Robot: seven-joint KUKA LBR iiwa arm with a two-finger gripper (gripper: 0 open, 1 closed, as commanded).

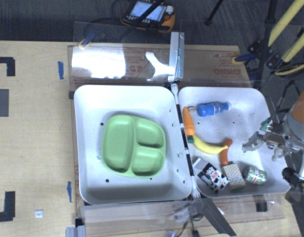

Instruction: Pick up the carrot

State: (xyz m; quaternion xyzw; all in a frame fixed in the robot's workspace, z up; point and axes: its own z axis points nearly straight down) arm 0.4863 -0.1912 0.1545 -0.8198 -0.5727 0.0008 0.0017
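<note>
We see the smooth orange carrot [189,123] lying against the right bin's [250,95] left wall; our gripper [264,141] hovers well apart, fingers spread.

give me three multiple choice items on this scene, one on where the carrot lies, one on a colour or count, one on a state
1. Where does the carrot lie?
A. on the green plate
B. in the right bin, along its left wall
C. on the bench

2. How many compartments has the green plate?
A. two
B. three
C. five

3. How is the blue bottle posed?
A. lying on its side
B. standing upright
C. held in the hand

Key: 1 B, the carrot rests against the right bin wall by the divider, above the banana. 2 B, one large and two small sections show. 3 A, the bottle lies flat on the bin floor.
</note>
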